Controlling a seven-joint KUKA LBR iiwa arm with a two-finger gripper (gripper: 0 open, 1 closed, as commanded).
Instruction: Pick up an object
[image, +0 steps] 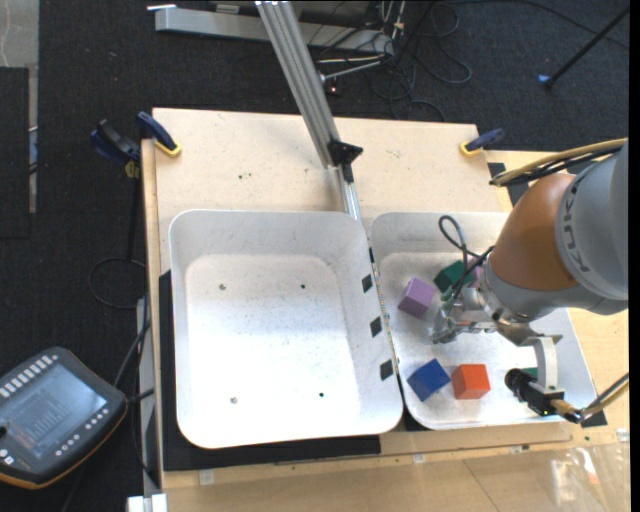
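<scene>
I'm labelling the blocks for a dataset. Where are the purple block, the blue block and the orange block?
purple block (418, 297): camera view, on its top face.
blue block (429, 379): camera view, on its top face.
orange block (471, 381): camera view, middle of its top face.

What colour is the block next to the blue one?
Orange block, right of the blue block, seen in the camera view.

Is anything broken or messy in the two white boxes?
Nothing looks broken or spilled. The purple block, blue block and orange block lie loose and turned at different angles in the right bin, and a green block sits partly hidden behind the gripper.
</scene>
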